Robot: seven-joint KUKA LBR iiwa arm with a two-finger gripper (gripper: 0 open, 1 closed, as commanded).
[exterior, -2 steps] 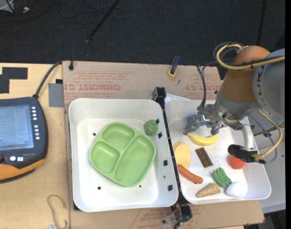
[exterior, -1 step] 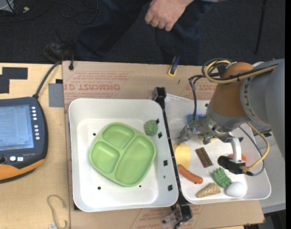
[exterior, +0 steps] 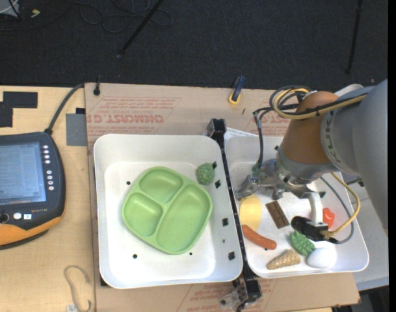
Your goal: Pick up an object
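My gripper (exterior: 269,190) hangs low over the back half of the right bin (exterior: 354,255), with its fingers spread open and nothing between them. Just in front of it lie a yellow fruit (exterior: 250,211) and a brown bar (exterior: 276,214). Nearer the front are a red sausage-like piece (exterior: 259,238), a tan cone (exterior: 283,259), a green leafy toy (exterior: 302,243) and a white egg (exterior: 322,257). A small orange-red piece (exterior: 328,216) lies at the right.
The left bin (exterior: 113,252) holds a green divided plate (exterior: 167,208) and a small green broccoli-like piece (exterior: 205,173) near the divider. A tablet (exterior: 19,181) rests on the bench at far left. The arm's orange band (exterior: 308,138) rises over the right bin's back.
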